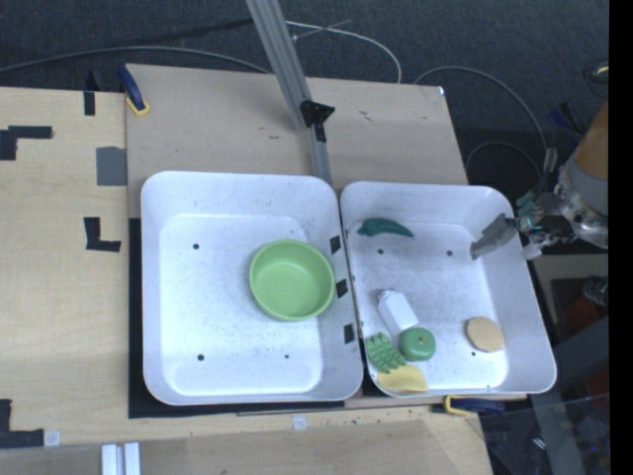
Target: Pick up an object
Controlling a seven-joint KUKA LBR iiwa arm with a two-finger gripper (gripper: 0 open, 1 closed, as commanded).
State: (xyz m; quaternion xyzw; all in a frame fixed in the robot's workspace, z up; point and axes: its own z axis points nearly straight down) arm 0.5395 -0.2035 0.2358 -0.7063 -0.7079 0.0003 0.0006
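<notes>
My gripper [492,236] hangs over the right rim of the right bin [450,198], with nothing visibly in it. The right bin holds a dark green curved object [384,229] near its back left. A small white bottle [398,312] lies in the middle. Beside the bottle sits a green round piece [417,343]. At the front left are a green ribbed item [382,351] and a yellow item [408,378]. A tan disc [485,333] rests at the front right, below the gripper. A green bowl [291,280] stands in the left bin [188,191].
A grey pole [282,52] slants down from the top to the seam between the bins. Cables [445,72] run across the dark floor behind the bench. A blue and yellow clamp [132,90] grips the bench's back left corner.
</notes>
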